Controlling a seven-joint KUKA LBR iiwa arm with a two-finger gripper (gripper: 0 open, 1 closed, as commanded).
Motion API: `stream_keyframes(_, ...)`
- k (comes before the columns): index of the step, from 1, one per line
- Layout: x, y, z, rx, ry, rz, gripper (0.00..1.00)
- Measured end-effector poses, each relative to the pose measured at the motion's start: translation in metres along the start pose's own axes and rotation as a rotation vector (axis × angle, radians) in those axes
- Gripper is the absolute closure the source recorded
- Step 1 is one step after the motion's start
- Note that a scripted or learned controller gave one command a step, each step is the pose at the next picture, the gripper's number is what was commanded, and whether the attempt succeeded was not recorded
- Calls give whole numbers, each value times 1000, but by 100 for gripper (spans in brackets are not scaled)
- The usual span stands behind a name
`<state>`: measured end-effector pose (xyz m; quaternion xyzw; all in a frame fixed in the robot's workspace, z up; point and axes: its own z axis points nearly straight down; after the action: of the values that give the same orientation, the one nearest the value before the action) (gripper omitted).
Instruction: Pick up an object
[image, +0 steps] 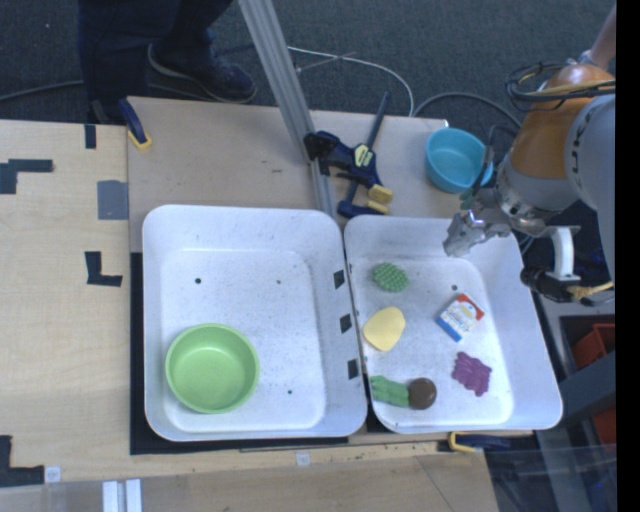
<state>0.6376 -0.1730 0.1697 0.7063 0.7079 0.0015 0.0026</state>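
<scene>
Now | gripper (466, 236) hovers over right bin's (530, 330) far corner

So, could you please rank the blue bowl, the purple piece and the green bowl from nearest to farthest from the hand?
1. Blue bowl, on the bench just beyond the hand.
2. Purple piece, right bin, near edge.
3. Green bowl, left bin, far across.

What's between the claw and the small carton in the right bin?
Nothing visible. The claw hovers over the right bin's far edge; the carton lies nearer the camera, with bare bin floor between them.
</scene>
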Motion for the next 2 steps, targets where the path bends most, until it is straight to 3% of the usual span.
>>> stream_keyframes(1, 0, 1, -53, 2, 1, 0, 100)
stream_keyframes(2, 1, 1, -31, 8, 0, 0, 100)
